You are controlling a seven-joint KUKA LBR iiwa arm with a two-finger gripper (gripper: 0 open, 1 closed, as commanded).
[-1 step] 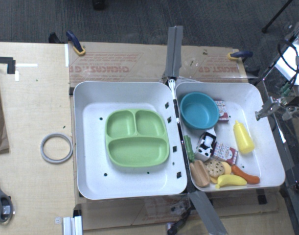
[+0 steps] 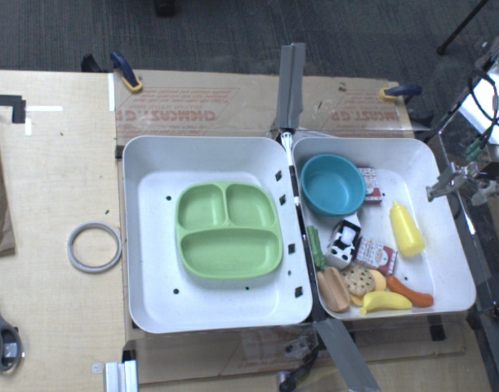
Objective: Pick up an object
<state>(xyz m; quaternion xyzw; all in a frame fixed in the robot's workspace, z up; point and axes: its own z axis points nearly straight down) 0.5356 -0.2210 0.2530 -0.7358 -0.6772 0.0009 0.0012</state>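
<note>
At the right edge of the frame, the gripper (image 2: 450, 183) hangs over the right rim of the right bin (image 2: 421, 160), with cables behind it; I cannot tell how far open it is, and nothing can be seen in its hold. The things to pick lie in that bin: a yellow bottle (image 2: 406, 229) nearest the gripper, a blue bowl (image 2: 333, 184) at the bin's upper left, a black-and-white cow toy (image 2: 342, 243) below the bowl, and a carrot (image 2: 411, 291), banana (image 2: 385, 301), cookie (image 2: 358, 280) and hot dog (image 2: 333, 290) crowded along the lower wall. The left bin (image 2: 143, 219) holds a green divided plate (image 2: 229, 229). Both bins sit on printed cardboard (image 2: 192, 109) clamped to a pale wooden bench (image 2: 53, 170). A tape ring (image 2: 95, 246) lies left of the bins, scissors (image 2: 4, 345) at lower left. Dark carpet (image 2: 233, 15) fills the top.
</note>
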